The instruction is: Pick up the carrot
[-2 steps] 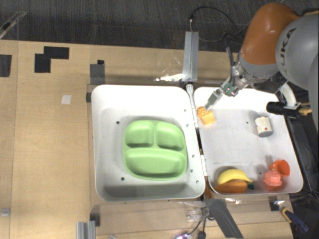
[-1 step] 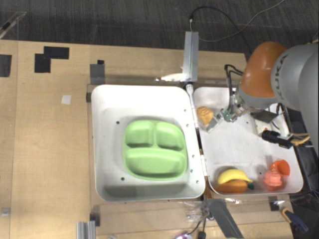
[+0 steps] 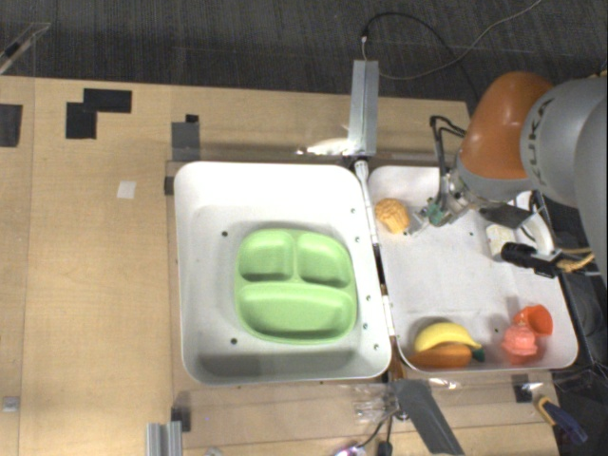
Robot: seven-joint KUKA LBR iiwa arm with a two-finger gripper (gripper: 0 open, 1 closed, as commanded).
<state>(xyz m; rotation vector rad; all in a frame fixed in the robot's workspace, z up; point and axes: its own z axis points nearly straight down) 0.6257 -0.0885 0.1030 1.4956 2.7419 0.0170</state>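
Note:
The carrot (image 3: 443, 355) is a short orange piece with a dark green end. It lies at the front edge of the right bin (image 3: 446, 274), tucked under a yellow banana (image 3: 445, 335) that touches it. My gripper (image 3: 430, 217) hangs low over the back of the same bin, far behind the carrot and just right of a tan bread-like piece (image 3: 391, 215). The arm's orange band (image 3: 503, 126) and grey wrist rise behind it to the right.
A pink toy (image 3: 520, 342) and a small orange cup (image 3: 538, 318) sit in the right bin's front right corner. The left bin (image 3: 204, 255) holds a green divided plate (image 3: 294, 285). A metal post (image 3: 365, 107) stands behind the bins.

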